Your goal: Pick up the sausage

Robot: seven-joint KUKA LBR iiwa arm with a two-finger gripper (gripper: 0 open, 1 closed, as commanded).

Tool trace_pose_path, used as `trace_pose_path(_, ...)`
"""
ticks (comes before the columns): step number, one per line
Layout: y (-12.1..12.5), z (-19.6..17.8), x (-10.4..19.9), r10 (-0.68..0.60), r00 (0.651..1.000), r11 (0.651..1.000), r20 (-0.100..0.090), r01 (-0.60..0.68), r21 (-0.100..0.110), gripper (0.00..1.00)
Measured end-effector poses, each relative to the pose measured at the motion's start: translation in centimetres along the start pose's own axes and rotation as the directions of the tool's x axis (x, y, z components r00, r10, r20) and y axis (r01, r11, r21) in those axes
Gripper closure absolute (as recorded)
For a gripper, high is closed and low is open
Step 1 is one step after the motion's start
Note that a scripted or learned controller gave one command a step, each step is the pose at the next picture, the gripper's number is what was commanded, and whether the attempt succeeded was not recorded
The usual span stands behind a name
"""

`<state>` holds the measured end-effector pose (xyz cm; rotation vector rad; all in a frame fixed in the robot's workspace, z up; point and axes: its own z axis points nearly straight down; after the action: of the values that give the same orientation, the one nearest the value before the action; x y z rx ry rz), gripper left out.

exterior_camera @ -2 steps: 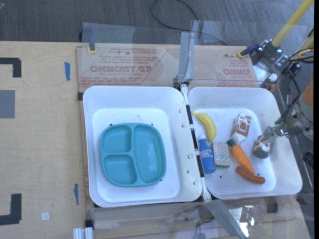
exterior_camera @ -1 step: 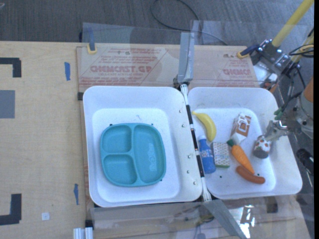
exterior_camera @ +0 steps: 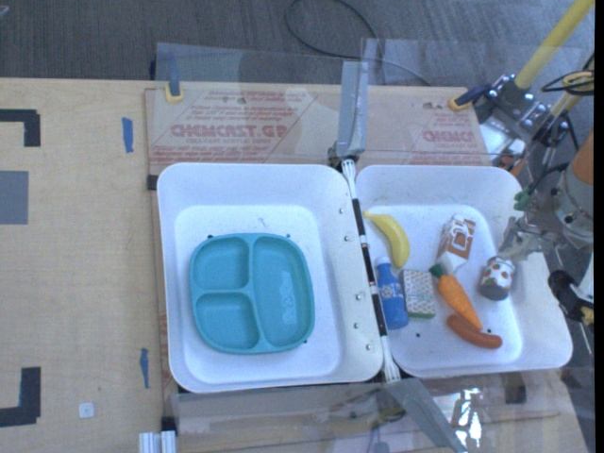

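The tool (exterior_camera: 521, 234) hovers at the right bin's (exterior_camera: 543, 352) edge; its opening I cannot tell. The sausage (exterior_camera: 474, 331) lies below-left of it, untouched, beside the carrot (exterior_camera: 457, 295).

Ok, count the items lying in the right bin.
7, all in the right bin: banana, blue bottle, sponge, carton, carrot, sausage, and a round grey item under the gripper. The arm may hide more.
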<state>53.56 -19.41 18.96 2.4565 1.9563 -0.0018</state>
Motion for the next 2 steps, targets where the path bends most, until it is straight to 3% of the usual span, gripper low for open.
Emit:
trace_pose_path(1, -2.9, 2.5, -1.4, -0.168, 0.986, 0.986, -0.004, 0.168, 0.004, 1.0)
trace_pose_path(2, -2.2, 0.3, 0.5, 0.005, 1.0, 1.0, 0.0, -0.005, 0.0, 1.0)
